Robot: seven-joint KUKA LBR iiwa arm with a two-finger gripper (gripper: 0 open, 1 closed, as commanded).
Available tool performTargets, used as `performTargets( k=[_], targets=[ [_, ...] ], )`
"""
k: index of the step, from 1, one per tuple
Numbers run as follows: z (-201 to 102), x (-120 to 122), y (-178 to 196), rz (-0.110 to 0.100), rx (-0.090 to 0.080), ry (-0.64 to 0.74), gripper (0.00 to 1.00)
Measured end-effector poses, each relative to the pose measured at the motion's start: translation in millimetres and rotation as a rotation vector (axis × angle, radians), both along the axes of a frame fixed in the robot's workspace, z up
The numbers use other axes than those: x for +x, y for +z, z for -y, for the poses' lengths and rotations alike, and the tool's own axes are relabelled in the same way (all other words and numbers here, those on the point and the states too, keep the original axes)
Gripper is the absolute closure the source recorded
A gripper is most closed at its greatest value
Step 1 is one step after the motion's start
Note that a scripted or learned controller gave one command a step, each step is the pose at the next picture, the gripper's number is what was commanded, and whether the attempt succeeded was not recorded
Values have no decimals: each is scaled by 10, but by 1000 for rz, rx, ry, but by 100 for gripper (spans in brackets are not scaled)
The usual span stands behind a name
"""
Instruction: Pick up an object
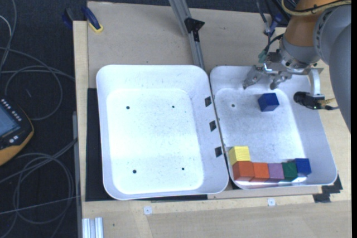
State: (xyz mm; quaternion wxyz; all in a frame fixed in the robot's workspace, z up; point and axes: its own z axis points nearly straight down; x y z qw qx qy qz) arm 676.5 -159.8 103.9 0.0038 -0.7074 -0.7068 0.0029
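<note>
Gripper (260,82) spread open w/ nothing in it, hovering just beside the blue cube (269,102) in right bin (318,142). Pick not done yet; grab & lift left

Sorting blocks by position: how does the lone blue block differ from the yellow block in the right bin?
The blue block lies alone near the bin's far end, just below the gripper; the yellow block sits at the near wall, touching the orange block. Blue looks turned; yellow sits squarer. Both are small cubes.
</note>
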Motion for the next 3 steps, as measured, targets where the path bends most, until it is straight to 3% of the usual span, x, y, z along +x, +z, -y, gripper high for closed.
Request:
performTargets(
  k=[1, 3],
  targets=[
    [148, -338, -45, 5, -1, -1, 0],
    [133, -319, -38, 9, 0, 1, 0]
  ],
)
